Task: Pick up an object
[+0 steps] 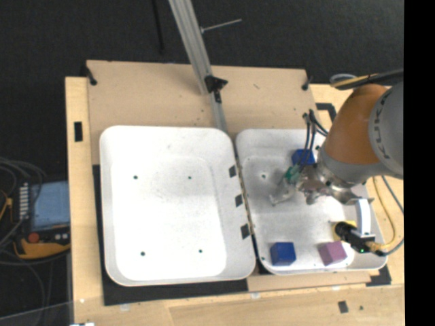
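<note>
Gripper [289,185] sits low in the right bin [255,148], roughly mid-bin, the grey arm [360,141] with its orange band reaching in from the right. Fingers point left and appear slightly apart, with nothing visibly between them (the angle is poor, so this is a loose reading). A small green piece [292,174] lies just beside the wrist, and something blue [303,157] just beyond it on the far side. A blue cube [283,252] and a purple block [332,252] rest along the near wall, well apart from the fingers. The left bin [109,182] holds no candidates.

Step judged: approach or descent, no grasp yet. Next move calls for centring the fingers over one object, closing, then lifting clear.
</note>
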You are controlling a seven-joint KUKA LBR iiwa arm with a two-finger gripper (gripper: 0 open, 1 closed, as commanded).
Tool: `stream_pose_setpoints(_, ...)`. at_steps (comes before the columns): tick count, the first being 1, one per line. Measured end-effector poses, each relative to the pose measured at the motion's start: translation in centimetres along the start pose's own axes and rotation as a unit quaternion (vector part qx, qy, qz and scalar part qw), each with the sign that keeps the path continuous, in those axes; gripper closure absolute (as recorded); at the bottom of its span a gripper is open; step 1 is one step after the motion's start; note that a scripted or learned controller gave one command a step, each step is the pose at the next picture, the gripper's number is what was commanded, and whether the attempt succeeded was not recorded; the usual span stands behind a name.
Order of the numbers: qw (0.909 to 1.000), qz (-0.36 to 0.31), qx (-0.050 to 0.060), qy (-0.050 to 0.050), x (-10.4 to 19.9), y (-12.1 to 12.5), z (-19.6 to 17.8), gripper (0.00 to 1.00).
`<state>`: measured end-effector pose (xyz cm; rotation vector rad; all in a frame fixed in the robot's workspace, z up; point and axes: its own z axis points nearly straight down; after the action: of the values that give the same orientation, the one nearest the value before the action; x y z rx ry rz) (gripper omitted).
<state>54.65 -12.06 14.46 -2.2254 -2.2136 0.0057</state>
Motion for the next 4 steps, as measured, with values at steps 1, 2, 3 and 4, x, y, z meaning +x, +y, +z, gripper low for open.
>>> stream_pose_setpoints(1, 1.0, 0.002, -0.004, 0.0, -0.1, 0.2, -1.4, 1.0)
stream_pose_setpoints(2, 1.0, -0.005, -0.006, 0.0, 0.5, 0.8, -6.1, 1.0)
stream_pose_setpoints(3, 1.0, -0.005, -0.007, -0.001, 0.7, 0.9, -12.6, 1.0)
stream_pose_setpoints(4, 1.0, -0.006, -0.004, 0.0, 0.6, 1.0, -13.6, 1.0)
